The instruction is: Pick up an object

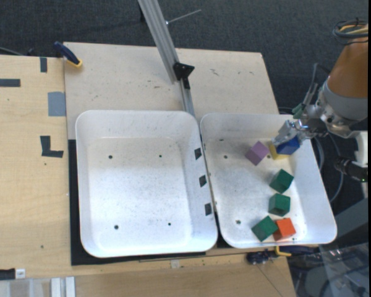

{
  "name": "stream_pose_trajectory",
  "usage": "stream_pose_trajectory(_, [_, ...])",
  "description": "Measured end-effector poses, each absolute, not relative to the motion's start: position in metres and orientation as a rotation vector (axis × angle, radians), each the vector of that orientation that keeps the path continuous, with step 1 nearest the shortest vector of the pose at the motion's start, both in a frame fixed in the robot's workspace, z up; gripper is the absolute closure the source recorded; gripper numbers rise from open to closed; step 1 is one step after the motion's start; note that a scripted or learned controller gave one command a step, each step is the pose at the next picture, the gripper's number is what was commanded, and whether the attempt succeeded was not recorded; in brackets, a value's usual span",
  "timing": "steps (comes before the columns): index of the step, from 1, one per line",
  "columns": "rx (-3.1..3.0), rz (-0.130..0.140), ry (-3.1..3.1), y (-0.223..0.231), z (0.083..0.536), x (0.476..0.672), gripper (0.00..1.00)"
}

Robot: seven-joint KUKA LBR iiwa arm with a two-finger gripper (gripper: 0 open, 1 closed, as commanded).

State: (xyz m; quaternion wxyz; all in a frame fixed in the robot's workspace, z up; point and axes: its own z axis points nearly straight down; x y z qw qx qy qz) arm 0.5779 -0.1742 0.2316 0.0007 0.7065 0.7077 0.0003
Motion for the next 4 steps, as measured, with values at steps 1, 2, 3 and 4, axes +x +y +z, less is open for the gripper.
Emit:
stream_pose_trajectory(1, [2.215,0.001,2.231,-0.119,0.239,0.581,1.0])
stream_pose_trajectory(2, [2.217,-0.002,2.23,-0.073,0.229,0.592,1.0])
stream_pose_trajectory(3, [2.215,0.0,2.231,-0.015,0.229,0.61,1.0])
stream_pose_trajectory(4, [2.216,-0.002,2.231,0.037,0.219,0.617,1.0])
